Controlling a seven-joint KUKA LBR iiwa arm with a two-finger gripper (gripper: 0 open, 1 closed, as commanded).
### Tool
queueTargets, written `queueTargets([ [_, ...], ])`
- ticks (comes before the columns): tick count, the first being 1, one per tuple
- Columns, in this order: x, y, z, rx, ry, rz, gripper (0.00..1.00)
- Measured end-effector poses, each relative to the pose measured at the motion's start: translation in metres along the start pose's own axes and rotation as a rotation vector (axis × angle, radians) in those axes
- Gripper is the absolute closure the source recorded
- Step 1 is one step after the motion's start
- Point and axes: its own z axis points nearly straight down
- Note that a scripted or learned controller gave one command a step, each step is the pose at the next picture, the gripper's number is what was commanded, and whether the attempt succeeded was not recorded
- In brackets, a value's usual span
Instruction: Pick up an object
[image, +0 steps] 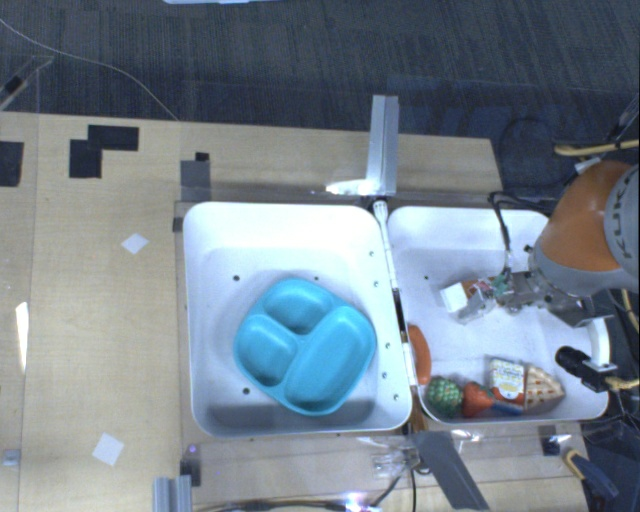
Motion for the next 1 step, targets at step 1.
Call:
queueTargets([
  [1, -0.0269, 0.0436, 0.0013, 0.006, 0.001, 0.025, 0.0],
])
